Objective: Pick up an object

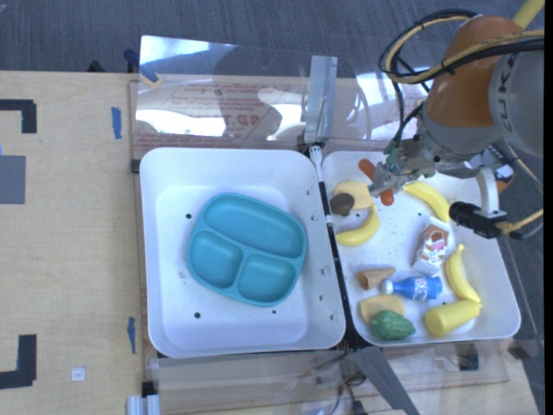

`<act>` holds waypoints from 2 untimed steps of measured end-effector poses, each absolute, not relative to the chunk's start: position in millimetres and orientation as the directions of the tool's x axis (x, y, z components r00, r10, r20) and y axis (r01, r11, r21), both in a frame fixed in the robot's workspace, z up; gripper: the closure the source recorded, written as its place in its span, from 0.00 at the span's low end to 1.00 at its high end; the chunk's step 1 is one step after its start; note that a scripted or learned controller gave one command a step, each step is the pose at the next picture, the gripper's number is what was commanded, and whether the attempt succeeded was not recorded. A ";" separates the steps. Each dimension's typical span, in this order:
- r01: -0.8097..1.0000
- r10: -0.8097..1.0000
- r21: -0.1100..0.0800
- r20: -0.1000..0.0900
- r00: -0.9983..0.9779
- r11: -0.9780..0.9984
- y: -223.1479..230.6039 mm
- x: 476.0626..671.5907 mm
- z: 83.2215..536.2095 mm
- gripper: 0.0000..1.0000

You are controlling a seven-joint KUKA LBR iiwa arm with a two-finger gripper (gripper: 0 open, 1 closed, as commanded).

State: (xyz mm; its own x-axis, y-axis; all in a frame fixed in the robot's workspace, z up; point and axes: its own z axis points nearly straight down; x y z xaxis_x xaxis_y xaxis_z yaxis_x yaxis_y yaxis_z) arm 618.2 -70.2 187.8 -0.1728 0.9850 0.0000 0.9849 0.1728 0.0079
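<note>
So the gripper (386, 173) hangs low at the upper left of the right bin (505, 305), probably lining up on the orange carrot (378, 182) under it. Can't tell how the jaws stand. Blue tray (246, 247) sits center-left.

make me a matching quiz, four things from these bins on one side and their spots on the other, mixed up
Things:
1. blue divided plate
2. green toy
3. blue bottle
4. tool

Spots:
A. near edge of the right bin
B. far part of the right bin, above the toys
C. left bin
D. middle of the right bin, lying on its side

Pairs: 1-C, 2-A, 3-D, 4-B
</note>
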 end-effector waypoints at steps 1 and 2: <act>0.979 0.979 0.002 -0.002 -0.204 0.204 -70.9 634.2 183.9 1.00; 0.979 0.979 0.006 -0.003 -0.206 0.206 -70.5 635.9 194.1 1.00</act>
